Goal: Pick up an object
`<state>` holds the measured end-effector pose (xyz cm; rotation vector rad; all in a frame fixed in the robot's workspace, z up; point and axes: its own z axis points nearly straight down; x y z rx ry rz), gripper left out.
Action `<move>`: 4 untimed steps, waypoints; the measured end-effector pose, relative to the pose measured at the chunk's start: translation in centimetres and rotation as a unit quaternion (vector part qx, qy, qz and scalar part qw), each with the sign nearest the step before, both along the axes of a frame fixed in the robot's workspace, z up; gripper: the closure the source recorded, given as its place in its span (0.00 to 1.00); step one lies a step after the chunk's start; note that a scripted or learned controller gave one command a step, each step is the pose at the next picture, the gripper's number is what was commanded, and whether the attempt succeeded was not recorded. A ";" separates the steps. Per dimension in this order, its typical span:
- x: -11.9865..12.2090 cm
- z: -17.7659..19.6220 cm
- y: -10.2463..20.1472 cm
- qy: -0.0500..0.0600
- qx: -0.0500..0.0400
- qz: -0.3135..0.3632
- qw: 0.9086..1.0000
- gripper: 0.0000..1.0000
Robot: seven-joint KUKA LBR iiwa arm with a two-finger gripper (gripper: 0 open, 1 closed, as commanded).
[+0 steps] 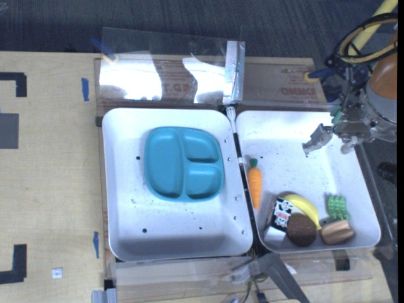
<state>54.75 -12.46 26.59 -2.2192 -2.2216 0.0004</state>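
Observation:
My gripper [331,142] hangs over the upper right part of the right bin [284,128], its two fingers spread open with nothing between them. Below it, along the bin's near side, lie a carrot [254,184], a small black-and-white carton [279,216], a yellow banana [302,205], a brown round object [301,230], a green toy piece [336,206] and a tan bread-like piece [336,231]. The gripper stands well apart from all of them.
The left bin [126,201] holds a blue divided plate [184,163]. A clear plastic panel [170,71] and a metal bracket [233,71] stand behind the bins. Cables [363,40] and the arm's wrist crowd the upper right.

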 end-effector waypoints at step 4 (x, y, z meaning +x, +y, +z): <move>-5.0 -14.6 -0.7 -0.027 -0.002 0.152 0.988 0.00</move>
